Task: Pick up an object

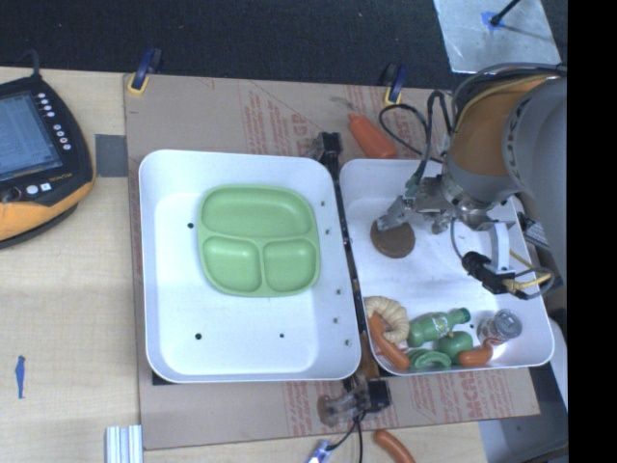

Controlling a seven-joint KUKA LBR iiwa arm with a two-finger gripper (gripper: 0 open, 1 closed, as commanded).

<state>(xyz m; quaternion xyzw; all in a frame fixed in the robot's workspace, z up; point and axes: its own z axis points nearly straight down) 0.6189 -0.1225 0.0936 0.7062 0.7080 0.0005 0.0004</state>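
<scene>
Brown disc (393, 241) lies on the right bin's (429, 283) floor, far of the toy pile — I see my gripper (397, 217) right over it, grip state unclear.

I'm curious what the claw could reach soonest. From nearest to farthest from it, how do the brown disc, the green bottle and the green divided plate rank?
From the gripper:
1. Brown disc, right bin, just below it.
2. Green bottle, right bin's front end.
3. Green divided plate, left bin.
</scene>
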